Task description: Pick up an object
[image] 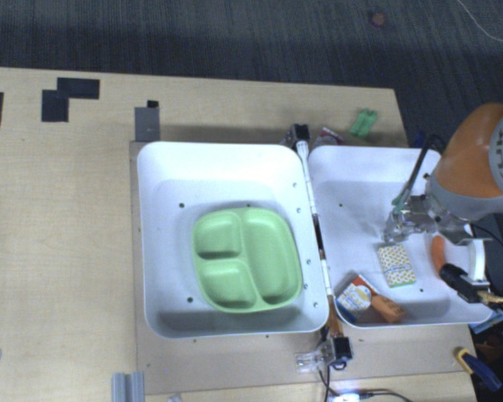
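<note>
- Wooden bench bears two white bins; a green divided tray lies in the left bin, well left of the gripper
- Gripper hangs in the right bin, just above a patterned packet; whether it is open or closed, I cannot tell

A pale green divided tray sits in the white left bin. In the white right bin lies a small yellow-and-white chequered pad, beside an orange piece. The worktop is light tan.
</note>
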Controlling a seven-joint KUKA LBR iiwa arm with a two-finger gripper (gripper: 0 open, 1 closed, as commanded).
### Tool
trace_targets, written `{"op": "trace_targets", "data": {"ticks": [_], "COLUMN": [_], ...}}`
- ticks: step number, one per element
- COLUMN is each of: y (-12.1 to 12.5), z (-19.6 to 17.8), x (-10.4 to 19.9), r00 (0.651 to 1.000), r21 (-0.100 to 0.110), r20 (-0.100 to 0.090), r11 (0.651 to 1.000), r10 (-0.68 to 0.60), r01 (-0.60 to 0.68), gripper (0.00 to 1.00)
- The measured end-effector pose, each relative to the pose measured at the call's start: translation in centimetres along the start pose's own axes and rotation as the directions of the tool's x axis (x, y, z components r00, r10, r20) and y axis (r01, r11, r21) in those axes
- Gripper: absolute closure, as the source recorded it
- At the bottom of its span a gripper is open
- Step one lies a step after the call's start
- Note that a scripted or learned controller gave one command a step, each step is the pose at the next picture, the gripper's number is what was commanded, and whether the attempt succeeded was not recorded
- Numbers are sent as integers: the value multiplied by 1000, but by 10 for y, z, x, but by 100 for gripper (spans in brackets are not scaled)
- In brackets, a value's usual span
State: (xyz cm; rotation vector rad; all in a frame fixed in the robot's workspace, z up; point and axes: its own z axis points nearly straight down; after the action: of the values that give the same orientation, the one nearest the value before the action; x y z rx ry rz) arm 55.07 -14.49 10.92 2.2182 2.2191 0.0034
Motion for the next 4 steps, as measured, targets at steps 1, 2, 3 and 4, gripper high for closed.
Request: {"op": "trace_targets", "data": {"ticks": [1, 2, 3, 4], "y": [55, 120, 121, 119], "z": [23, 24, -80, -77], "x": [-62, -60, -61, -61], "r00": [1000, 1000, 1000, 1000], "r21": [-2, -1, -7, -1], "r20": [0, -1, 2, 0], "r11": [1000, 1000, 1000, 1000], "r10": [0, -6, -6, -6], "r01": [0, 6, 6, 6], "gripper": [100, 100, 100, 0]}}
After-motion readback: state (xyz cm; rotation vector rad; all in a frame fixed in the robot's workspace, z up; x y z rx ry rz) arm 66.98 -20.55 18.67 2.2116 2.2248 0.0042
